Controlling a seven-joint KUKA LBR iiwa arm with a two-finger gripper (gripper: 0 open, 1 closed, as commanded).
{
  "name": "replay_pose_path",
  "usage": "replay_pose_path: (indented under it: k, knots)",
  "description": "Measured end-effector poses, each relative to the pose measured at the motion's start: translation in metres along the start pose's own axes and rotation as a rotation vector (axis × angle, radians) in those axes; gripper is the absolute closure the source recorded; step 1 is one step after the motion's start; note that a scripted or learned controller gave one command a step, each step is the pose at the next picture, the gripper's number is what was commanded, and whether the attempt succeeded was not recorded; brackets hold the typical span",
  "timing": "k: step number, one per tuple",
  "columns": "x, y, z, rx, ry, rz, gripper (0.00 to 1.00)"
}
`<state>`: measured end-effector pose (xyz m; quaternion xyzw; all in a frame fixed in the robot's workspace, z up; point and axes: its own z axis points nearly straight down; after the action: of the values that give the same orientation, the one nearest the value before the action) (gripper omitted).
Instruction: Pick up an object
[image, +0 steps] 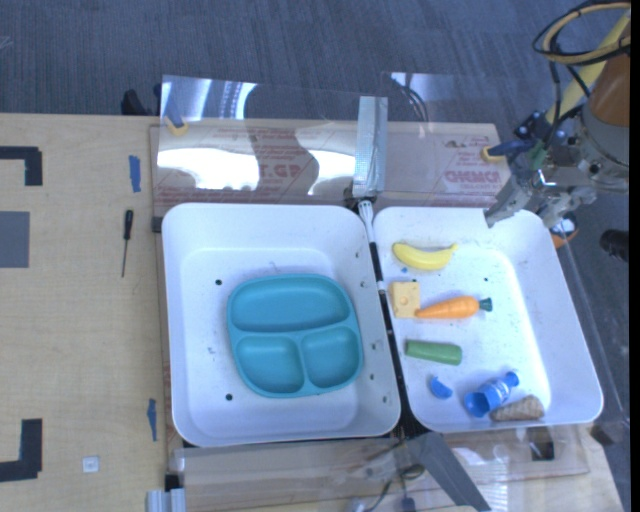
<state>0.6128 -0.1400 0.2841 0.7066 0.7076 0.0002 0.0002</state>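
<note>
Toy food (447, 309) in right bin (570, 330)

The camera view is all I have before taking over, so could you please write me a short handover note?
Gripper: above the right bin's far corner, holding nothing.
Right bin: banana, cheese block, carrot, green piece, small blue piece, blue bottle and a tan piece beside it.
Left bin: teal divided plate.
Done: nothing picked yet.
Left: descend, grasp one object, lift.

My arm (600, 110) reaching in from the right at the upper edge of view, orange band up near the corner, wrist angled down and leftward, my hand (522, 195) hanging low, its fingers too blurred to read
</note>
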Motion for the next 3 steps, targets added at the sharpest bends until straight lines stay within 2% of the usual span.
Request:
replay_pose_path:
  k: [1,2,3]
  knots:
    - [-0.009,-0.029,0.129,0.016,0.002,0.045,0.0]
    - [-0.023,-0.029,0.196,-0.006,-0.001,0.067,0.0]
    - [-0.029,-0.017,0.198,-0.003,0.0,0.406,0.0]
